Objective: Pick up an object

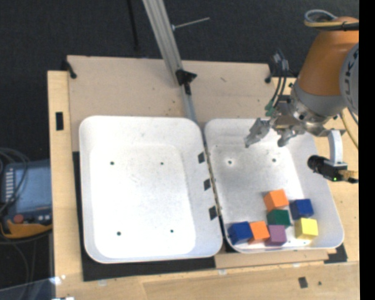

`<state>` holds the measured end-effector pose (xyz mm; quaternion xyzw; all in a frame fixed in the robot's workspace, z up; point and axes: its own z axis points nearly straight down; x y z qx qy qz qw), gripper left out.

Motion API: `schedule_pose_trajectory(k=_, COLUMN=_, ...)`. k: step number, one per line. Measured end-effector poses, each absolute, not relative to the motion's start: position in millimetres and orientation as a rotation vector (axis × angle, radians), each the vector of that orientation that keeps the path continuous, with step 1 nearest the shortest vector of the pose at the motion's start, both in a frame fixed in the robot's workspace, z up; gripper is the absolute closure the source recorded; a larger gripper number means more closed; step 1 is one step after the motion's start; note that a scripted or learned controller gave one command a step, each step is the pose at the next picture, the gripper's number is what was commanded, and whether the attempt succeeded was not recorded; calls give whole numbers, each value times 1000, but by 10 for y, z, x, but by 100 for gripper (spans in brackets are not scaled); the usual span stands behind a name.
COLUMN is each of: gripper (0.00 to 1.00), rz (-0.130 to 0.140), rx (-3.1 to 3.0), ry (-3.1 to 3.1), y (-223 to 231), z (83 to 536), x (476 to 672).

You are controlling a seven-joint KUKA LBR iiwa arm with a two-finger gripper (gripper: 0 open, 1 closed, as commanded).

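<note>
Crowded blocks (pixel 276 220) in right bin's (pixel 237 136) near corner. Above far end, gripper (pixel 270 135), jaws apart, holding nothing. Risk: tight packing blocking fingers, knocking neighbours.

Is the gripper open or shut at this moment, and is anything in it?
Open. The gripper hangs over the far end of the right bin, its two fingers spread with bare bin floor between them, holding nothing.

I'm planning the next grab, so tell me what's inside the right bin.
Inside the right bin lie seven blocks near its front edge: two orange, two blue, green, purple, yellow. The gripper hangs above its far end, covering some floor.
</note>
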<state>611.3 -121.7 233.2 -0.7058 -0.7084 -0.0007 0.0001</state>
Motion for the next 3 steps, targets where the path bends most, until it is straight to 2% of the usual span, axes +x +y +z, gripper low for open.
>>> schedule_pose_trajectory(k=1, gripper=0, rz=-3, rx=-2219, ry=-2224, y=-1216, z=2332, x=6113)
schedule_pose_trajectory(k=2, gripper=0, rz=8, rx=-2223, ry=-2218, y=-1252, z=1702, x=6114)
schedule_pose_trajectory(k=3, gripper=0, rz=7, rx=-2224, ry=-2217, y=-1284, z=1282, x=6109)
